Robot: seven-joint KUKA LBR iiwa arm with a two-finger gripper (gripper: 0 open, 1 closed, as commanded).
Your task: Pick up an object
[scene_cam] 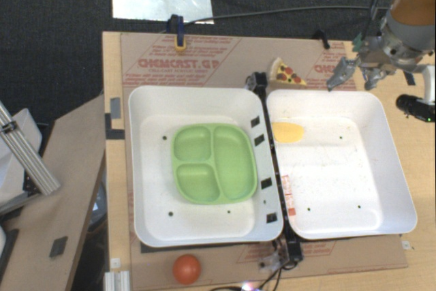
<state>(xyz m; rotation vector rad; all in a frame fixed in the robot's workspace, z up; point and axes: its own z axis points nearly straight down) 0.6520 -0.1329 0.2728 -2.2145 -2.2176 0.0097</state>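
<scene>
Camera view: gripper [355, 75] above right bin's [392, 167] far rim.

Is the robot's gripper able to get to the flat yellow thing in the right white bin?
Probably yes. The gripper hangs open above the right white bin's far edge, and the flat yellow piece lies uncovered near the bin's left wall, with nothing on or beside it.

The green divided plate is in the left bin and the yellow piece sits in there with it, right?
Not quite. The green divided plate is in the left bin, but the yellow piece lies in the right bin, as the camera view shows.
</scene>
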